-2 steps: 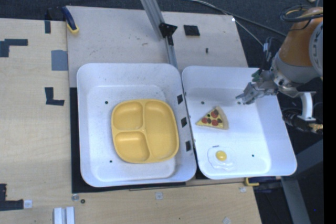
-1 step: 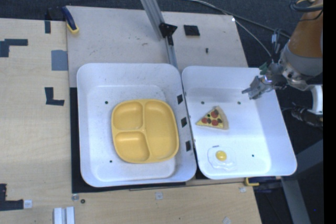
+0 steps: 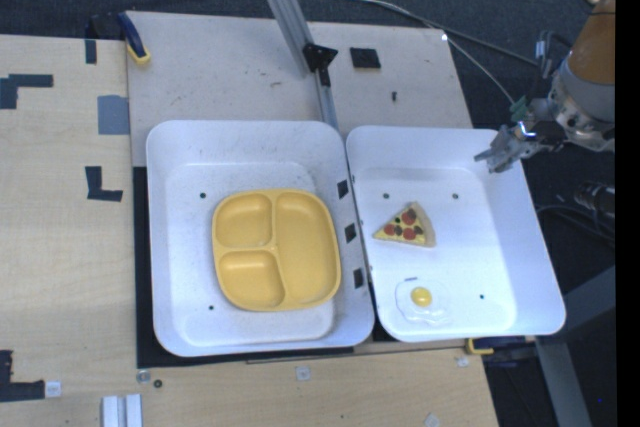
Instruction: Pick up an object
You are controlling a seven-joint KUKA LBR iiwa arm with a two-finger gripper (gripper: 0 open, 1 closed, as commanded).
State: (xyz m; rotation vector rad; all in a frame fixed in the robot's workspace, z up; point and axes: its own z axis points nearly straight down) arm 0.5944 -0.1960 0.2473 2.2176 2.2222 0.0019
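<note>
Camera view shows the gripper (image 3: 503, 153) poised over the right bin's (image 3: 520, 245) far edge, jaw state impossible to tell, apparently positioned to approach the pizza slice (image 3: 407, 226) or fried egg (image 3: 420, 300).

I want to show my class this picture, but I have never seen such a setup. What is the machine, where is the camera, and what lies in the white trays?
The picture comes from one fixed camera above a bench, looking down at a slant. The machine at the right is a robot arm, grey with an orange band; at its end is a small two-finger gripper, hovering over the far right rim of the right bin. Nothing can be seen between its fingers. The left bin holds a yellow divided plate with three compartments. The right bin holds two toy foods lying apart: a pizza slice and, nearer the camera, a fried egg. The job is to pick up one object.
</note>
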